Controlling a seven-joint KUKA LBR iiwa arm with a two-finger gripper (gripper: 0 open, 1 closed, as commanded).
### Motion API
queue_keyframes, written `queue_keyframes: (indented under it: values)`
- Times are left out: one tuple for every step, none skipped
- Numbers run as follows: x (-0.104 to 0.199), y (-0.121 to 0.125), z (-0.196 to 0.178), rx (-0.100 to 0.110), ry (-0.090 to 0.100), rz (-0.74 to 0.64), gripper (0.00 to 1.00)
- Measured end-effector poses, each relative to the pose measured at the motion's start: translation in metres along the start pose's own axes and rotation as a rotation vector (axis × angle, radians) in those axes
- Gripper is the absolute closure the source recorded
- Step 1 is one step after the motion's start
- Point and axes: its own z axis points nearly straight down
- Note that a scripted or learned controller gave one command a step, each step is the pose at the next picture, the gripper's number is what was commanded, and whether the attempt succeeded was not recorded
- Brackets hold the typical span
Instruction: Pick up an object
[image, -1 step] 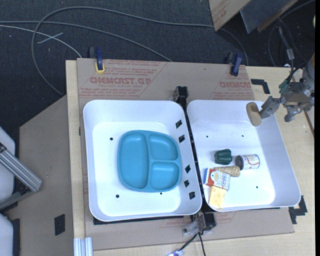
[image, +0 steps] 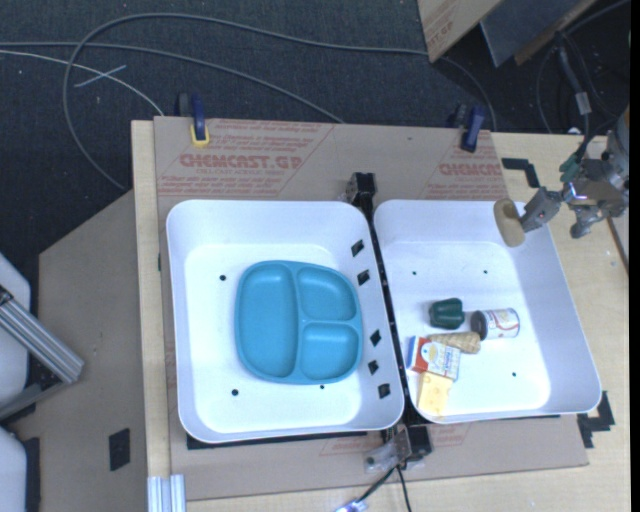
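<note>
My gripper (image: 560, 218) hovers over the far right corner of the right bin (image: 560, 300), and its two fingers stand apart with nothing between them. A small tan rounded piece (image: 510, 222) sits at the tip of the nearer finger, by the bin's back rim. I cannot tell whether it is attached to that finger. Lower in the same bin lie a dark green object (image: 447, 313), a small white and red can (image: 497, 323) on its side, a tan cone-shaped piece (image: 462, 342) and a red, white and yellow packet (image: 437, 372).
The left bin (image: 200, 300) holds a blue divided plate (image: 298, 322). A black divider with clips (image: 370, 300) runs between the bins. Clamps (image: 200, 125) hold the board at the back, and cables lie on the dark floor beyond.
</note>
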Motion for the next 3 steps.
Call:
queue_keyframes:
  values:
    - [-0.005,0.004,0.045,0.005,0.001,0.001,0.0]
    - [-0.006,0.0,0.108,0.007,0.002,0.001,0.0]
    - [-0.012,0.006,0.16,0.006,0.002,0.0,0.0]
